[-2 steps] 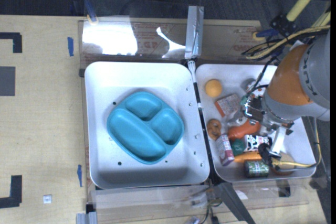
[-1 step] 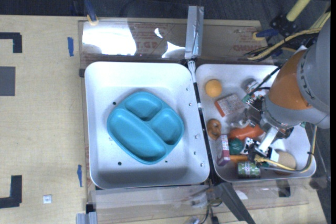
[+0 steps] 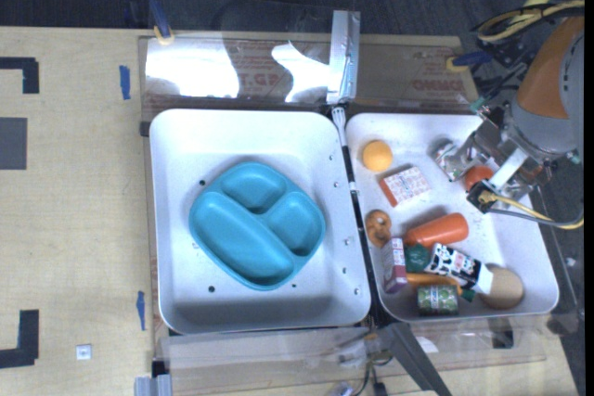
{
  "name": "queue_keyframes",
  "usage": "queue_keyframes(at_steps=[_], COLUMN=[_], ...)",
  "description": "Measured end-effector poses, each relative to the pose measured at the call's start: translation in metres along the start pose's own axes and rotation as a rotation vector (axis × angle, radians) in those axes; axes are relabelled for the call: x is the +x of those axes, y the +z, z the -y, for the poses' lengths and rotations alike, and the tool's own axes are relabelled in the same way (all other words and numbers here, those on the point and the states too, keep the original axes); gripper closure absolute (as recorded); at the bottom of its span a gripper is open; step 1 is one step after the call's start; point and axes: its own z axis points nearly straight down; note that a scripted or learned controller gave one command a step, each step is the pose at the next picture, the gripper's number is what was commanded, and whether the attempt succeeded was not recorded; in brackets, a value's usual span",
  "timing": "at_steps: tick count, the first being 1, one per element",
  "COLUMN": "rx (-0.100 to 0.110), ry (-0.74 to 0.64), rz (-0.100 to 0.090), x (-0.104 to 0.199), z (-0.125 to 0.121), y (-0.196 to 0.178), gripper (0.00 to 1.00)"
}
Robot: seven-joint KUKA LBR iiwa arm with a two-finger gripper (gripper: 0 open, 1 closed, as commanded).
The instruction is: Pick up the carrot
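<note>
The carrot (image 3: 436, 228) is an orange-red tapered piece lying on its side in the middle of the right bin (image 3: 543, 241). My gripper (image 3: 467, 170) hangs low over the upper right part of that bin, up and to the right of the carrot and apart from it. A small red-orange patch shows at the gripper's tip; I cannot make out what it is.
Around the carrot lie an orange ball (image 3: 376, 155), a red-and-white box (image 3: 406, 185), a brown round piece (image 3: 377, 224), a cow-patterned bottle (image 3: 455, 262), a green can (image 3: 436, 298) and a tan egg shape (image 3: 502, 287). The left bin (image 3: 176, 153) holds a blue divided plate (image 3: 257, 223).
</note>
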Motion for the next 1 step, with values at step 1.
queue_keyframes(at_steps=[1], rx=[0.001], ry=[0.23], rz=[0.003], x=[-0.0147], z=[-0.0452], y=[-0.0181], gripper=[0.0])
